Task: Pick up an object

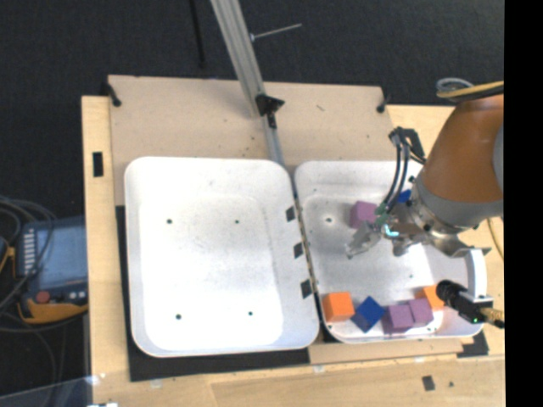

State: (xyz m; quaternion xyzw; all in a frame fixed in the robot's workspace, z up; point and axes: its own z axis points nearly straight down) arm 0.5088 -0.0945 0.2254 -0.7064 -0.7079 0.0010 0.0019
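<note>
Camera view: gripper (363, 242) low in the right bin (327, 185).
Fingers' state unclear; a purple block (363, 213) lies just beyond it.

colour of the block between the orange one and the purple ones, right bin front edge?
Blue block, clearest in the camera view.

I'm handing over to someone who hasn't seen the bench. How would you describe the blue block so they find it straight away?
Look in the right bin, the one the arm reaches over, and follow its near edge, where blocks sit in a row. The blue block is second from the left, between an orange block and a purple block. It is the only blue block there, turned corner-on.
</note>
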